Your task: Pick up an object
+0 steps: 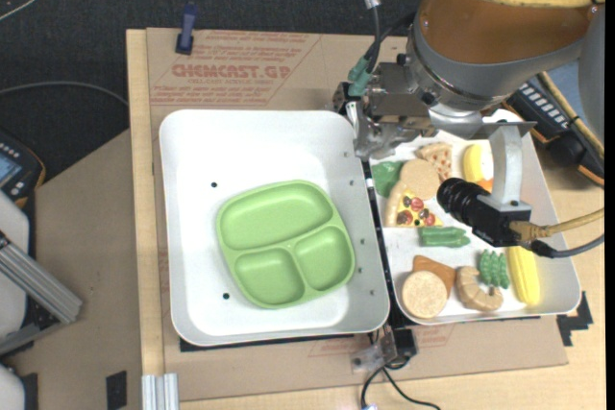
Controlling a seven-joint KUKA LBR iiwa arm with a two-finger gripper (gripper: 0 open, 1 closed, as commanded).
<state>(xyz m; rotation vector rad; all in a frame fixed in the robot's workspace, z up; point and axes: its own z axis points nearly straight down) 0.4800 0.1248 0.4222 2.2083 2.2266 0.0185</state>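
A: Fig. 1, view from above. What does the tabletop (231, 62) carry?

B: Two white bins, side by side on a brown board. The left bin (192, 149) holds a green plate (283, 240) with three compartments, lying flat near its middle. A small blue clip (186, 29) lies on the board beyond that bin's far edge.

A: And the right bin (562, 278)?

B: It holds the toy foods, any of which may be picked. A pizza slice (415, 192) lies near the wall shared with the left bin, with a green leaf piece (386, 176) just beside its far corner. A green pod (444, 236) lies just below the slice. A round bun (424, 294) sits at the near edge, next to a brown piece (476, 288) that touches a green sprig (494, 269). A yellow cob (524, 276) lies to the right of these, and a second yellow piece (472, 160) shows farther back, partly hidden.

A: Where is the arm (509, 5)?

B: It enters from the right and covers the far right of the view. A black cylinder (478, 211) on a grey bracket hangs from it over the middle of the right bin.

A: And the claw (370, 137)?

B: It is low at the far end of the shared wall, close to the leaf piece. Whether it is apart or together cannot be told, as the wrist housing hides it. No toy is seen held in it; all lie in the bin
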